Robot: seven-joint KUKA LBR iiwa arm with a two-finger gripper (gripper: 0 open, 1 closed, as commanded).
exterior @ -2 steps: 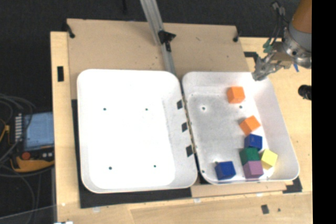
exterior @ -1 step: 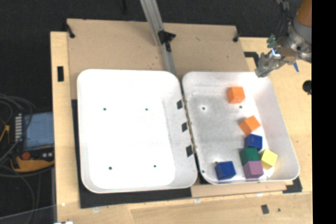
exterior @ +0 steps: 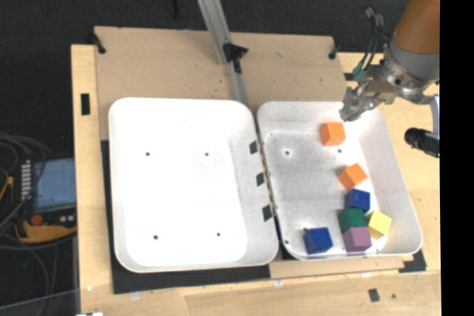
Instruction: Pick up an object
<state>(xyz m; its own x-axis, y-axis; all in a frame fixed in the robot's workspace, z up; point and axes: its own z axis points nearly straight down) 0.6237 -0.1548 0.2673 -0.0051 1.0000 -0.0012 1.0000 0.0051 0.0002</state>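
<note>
My gripper (exterior: 351, 113) hangs over the far right part of the right bin (exterior: 296, 181), its tips pointing down and to the left. An orange cube (exterior: 332, 133) lies just below and left of the tips, apart from them. Nothing shows between the fingers. A second orange cube (exterior: 353, 175) sits lower down. Near the bin's front right corner cluster a blue cube (exterior: 358, 199), a green cube (exterior: 351, 218), a yellow cube (exterior: 379, 223) and a purple cube (exterior: 357, 238). Another blue cube (exterior: 318, 240) lies at the front.
The left bin (exterior: 181, 181) sits beside the right one, with black clips along the shared edge. A slanted metal pole (exterior: 215, 18) rises behind the bins. Cables and a small device (exterior: 44, 192) lie off the bench's left side.
</note>
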